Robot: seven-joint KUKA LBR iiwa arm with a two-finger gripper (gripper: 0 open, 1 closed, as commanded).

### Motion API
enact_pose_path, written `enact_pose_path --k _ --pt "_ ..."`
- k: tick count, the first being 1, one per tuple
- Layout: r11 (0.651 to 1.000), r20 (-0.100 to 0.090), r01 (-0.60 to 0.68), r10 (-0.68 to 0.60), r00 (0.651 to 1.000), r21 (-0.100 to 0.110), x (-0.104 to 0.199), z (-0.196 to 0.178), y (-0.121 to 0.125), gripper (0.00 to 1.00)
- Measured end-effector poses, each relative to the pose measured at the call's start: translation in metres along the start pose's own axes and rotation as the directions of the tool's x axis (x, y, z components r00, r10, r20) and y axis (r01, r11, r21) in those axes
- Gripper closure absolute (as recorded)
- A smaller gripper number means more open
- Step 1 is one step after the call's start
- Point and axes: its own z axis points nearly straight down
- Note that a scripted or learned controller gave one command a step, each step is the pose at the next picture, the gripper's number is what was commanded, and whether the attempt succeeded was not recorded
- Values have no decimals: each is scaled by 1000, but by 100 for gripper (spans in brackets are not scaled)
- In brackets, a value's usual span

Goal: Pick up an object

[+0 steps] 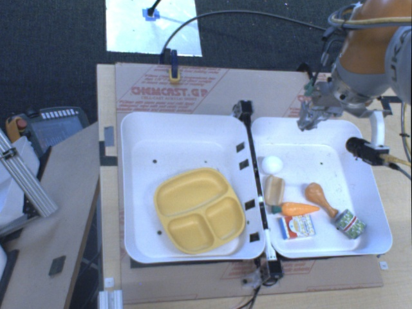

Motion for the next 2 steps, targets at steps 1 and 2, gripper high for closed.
enact_pose_path --k 1,2 --pt "1000 1 -2 2 1000 1 42 7 -1 100" --pt "1000 0 -1 1 1000 3 94 26 -1 100"
